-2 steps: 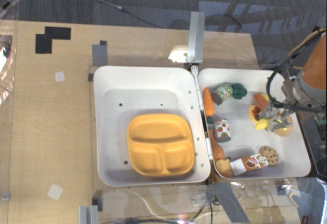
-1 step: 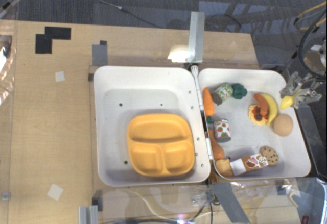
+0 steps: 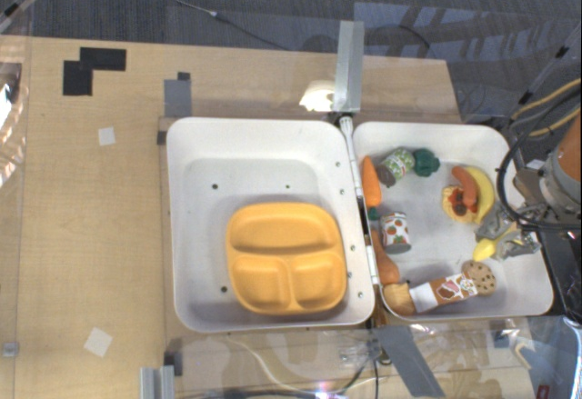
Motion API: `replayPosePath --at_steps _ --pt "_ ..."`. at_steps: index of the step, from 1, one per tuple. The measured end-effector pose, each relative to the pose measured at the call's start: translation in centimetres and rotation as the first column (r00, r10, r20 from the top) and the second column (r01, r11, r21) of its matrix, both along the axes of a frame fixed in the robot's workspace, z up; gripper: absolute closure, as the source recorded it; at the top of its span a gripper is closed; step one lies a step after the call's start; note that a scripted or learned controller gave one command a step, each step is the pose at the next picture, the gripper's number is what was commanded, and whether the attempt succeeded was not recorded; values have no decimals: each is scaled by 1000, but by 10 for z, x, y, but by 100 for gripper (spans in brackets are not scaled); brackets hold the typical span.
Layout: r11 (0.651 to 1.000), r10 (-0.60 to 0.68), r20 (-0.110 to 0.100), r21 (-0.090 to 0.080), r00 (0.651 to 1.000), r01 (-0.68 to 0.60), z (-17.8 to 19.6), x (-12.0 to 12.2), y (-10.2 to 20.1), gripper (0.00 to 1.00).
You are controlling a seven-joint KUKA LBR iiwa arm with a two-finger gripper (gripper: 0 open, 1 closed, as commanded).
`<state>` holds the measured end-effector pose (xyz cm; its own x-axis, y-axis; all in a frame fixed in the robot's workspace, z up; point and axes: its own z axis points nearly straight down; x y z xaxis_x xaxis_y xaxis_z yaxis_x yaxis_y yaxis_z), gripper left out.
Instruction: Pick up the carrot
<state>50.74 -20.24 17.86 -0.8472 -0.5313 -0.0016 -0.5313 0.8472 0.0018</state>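
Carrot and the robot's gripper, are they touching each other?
Apart. The camera view shows the carrot along the right bin's left wall, while the gripper sits near the opposite side, with toys lying between them.

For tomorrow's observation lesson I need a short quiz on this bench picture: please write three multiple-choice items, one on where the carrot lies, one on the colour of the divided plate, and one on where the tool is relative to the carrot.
1. Where does the carrot lie?
A. On the divided plate
B. In the right bin, along its left wall
C. On the bench outside the bins

2. What colour is the divided plate in the left bin?
A. Yellow-orange
B. Blue
C. Green

3. How does the tool stand to the carrot?
A. Clamped on it
B. Apart from it, at the far right side of the right bin
C. Above the left bin

Answers:
1 B: the carrot rests against the wall next to the divider between bins.
2 A: the plate is plainly yellow-orange.
3 B: the tool sits near the banana, with other toys between it and the carrot.
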Motion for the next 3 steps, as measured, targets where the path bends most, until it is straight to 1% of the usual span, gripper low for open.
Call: replayPosePath --at_steps 1,2,3 --pt "975 223 15 -9 975 -223 117 60 -3 100" --pt "910 415 3 -1 910 -415 3 9 -2 100" --pt "868 496 16 -18 868 -496 158 49 -3 100"
